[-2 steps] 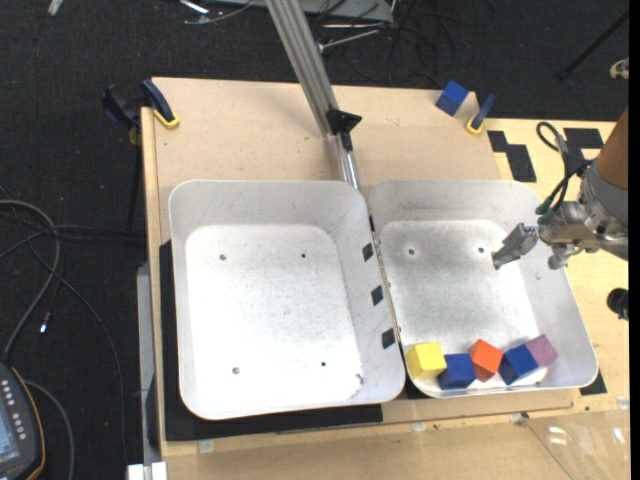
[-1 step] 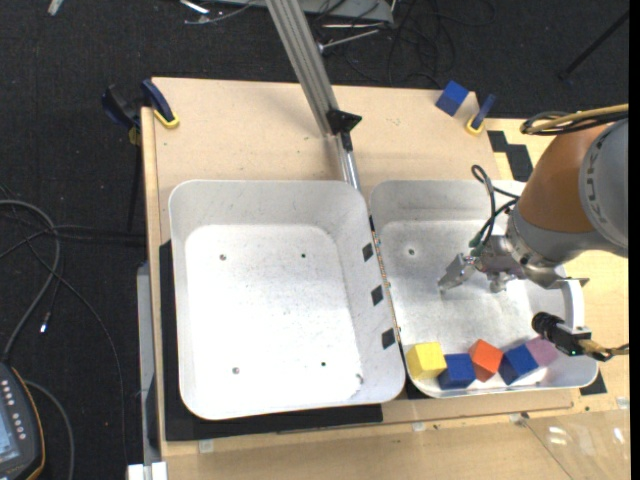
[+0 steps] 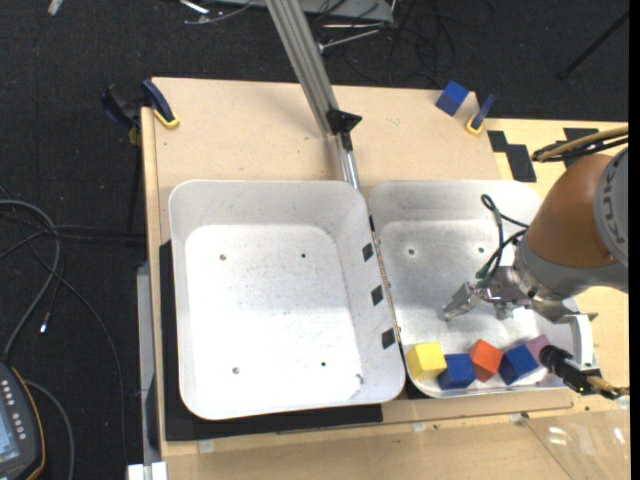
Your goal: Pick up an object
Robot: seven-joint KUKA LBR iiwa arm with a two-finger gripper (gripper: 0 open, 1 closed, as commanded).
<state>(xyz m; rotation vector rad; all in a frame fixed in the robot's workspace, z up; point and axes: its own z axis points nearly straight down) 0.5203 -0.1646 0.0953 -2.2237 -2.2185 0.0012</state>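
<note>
Several small blocks lie along the front edge of the right bin (image 3: 430, 230): a yellow block (image 3: 425, 358), a blue block (image 3: 458, 371), an orange block (image 3: 486, 357), a second blue block (image 3: 518, 364) and a pinkish block (image 3: 540, 348). My gripper (image 3: 473, 311) hangs over the bin floor just behind the orange block, a little above the row. Its fingers are spread open and nothing sits between them. The grey arm with its orange band (image 3: 585, 213) comes in from the right.
The left bin (image 3: 200, 218) stands beside the right one. A blue cube (image 3: 453, 97) rests on the bench at the back right. A metal pole (image 3: 305, 53) slants up from between the bins. Clamps sit at the bench's back corners.
</note>
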